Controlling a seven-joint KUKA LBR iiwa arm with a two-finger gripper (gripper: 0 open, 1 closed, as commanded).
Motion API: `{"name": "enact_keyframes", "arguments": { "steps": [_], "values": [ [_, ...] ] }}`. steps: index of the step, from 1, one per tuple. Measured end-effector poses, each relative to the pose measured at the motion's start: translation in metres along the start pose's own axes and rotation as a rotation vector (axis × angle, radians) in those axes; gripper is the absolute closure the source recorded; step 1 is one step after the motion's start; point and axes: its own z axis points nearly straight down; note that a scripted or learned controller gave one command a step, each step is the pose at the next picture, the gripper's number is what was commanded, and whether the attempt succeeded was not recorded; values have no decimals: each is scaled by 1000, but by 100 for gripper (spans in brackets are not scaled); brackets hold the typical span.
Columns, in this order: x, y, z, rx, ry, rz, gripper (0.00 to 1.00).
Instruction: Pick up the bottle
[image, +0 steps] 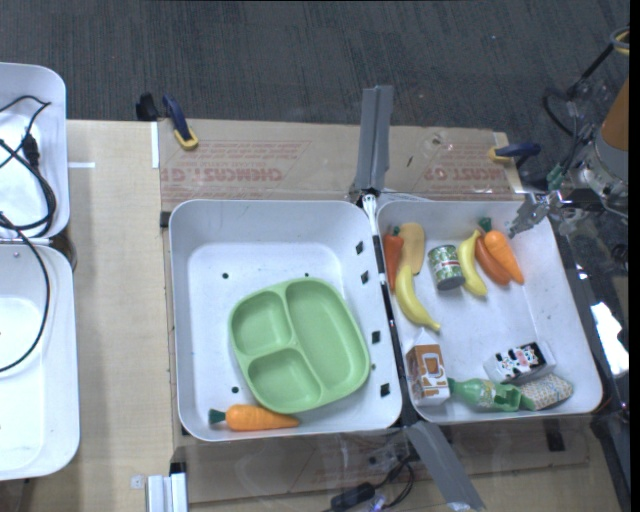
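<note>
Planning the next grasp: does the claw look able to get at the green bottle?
Probably yes. The bottle lies uncovered at the right bin's near edge, though boxes crowd both ends; the claw hangs over the far corner.

The green bottle (487, 393) lies at the right bin's (570, 300) near wall, squeezed between an orange carton (428, 372) and a small packet (545, 391), with a cow box (519, 362) just behind; open floor sits in the middle of that bin

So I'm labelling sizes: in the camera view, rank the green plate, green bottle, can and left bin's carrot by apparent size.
1. Green divided plate, clearly largest.
2. Carrot in the left bin and green bottle: look alike in length, too close to rank.
3. Can, smallest.
</note>
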Motion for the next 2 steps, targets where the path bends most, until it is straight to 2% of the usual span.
{"name": "enact_keyframes", "arguments": {
  "steps": [1,2],
  "values": [
    [82,20,103,1,1,81,0],
    [127,-76,104,5,2,523,0]
  ]
}}
